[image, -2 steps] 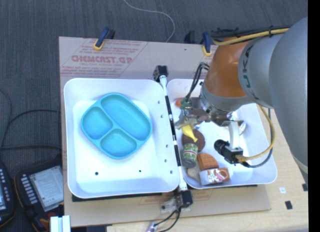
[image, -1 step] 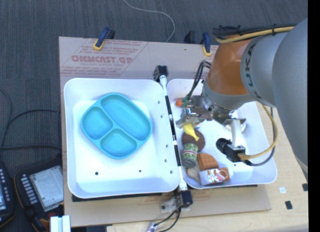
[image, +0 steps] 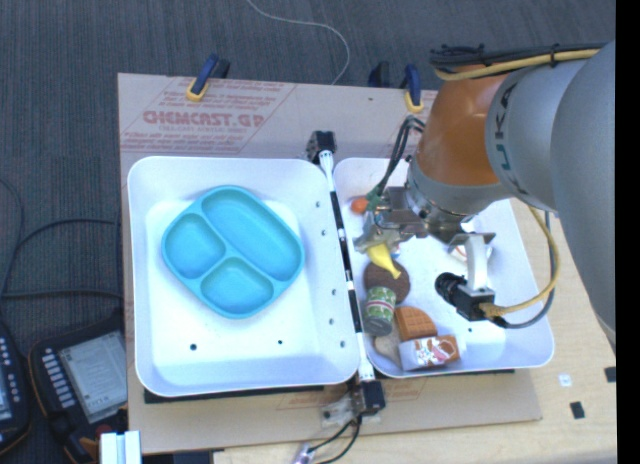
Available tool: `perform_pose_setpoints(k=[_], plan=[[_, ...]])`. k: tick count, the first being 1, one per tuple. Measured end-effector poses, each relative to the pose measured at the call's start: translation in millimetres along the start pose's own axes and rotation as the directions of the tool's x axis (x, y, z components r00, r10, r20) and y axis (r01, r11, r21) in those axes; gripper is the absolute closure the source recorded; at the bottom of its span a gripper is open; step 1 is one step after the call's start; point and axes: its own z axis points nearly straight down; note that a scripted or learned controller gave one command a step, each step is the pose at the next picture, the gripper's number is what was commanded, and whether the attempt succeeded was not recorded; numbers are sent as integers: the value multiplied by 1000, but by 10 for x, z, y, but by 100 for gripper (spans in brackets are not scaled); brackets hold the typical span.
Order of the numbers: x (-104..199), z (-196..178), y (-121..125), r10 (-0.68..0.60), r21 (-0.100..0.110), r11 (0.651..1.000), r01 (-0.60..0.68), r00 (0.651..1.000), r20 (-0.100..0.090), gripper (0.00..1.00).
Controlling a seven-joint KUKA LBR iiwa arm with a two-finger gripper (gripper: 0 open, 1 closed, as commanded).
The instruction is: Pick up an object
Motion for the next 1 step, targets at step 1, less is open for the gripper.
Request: perform_pose_setpoints(k=[1], plan=[[2,-96,4,-1,0,1000,1,1000,0,100]])
